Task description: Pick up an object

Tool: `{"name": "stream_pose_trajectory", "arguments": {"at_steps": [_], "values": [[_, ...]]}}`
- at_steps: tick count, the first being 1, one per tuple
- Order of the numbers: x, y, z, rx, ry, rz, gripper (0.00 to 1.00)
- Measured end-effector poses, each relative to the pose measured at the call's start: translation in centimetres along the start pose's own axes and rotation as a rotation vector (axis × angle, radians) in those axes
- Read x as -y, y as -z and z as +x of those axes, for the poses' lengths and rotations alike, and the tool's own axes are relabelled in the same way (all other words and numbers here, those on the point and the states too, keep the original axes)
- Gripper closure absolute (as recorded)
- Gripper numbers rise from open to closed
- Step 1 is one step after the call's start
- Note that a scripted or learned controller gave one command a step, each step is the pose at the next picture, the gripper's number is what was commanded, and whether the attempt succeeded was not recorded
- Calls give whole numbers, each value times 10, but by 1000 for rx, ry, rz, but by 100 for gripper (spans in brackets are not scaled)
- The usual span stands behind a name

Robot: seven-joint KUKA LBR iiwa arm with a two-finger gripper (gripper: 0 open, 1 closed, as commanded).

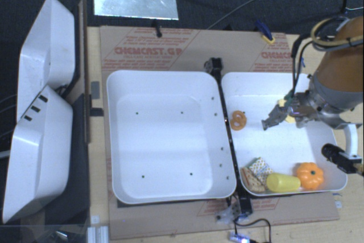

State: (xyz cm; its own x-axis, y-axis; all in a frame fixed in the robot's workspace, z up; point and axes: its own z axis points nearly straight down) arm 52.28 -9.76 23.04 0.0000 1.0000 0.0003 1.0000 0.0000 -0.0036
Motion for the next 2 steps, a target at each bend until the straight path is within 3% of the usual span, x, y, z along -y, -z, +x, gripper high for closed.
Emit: {"name": "stream_pose_trajectory", "arguments": {"at_steps": [1,2], "values": [[-1,2,0,0,0,-4,0],[1,-60,2,0,0,1,0]]}}
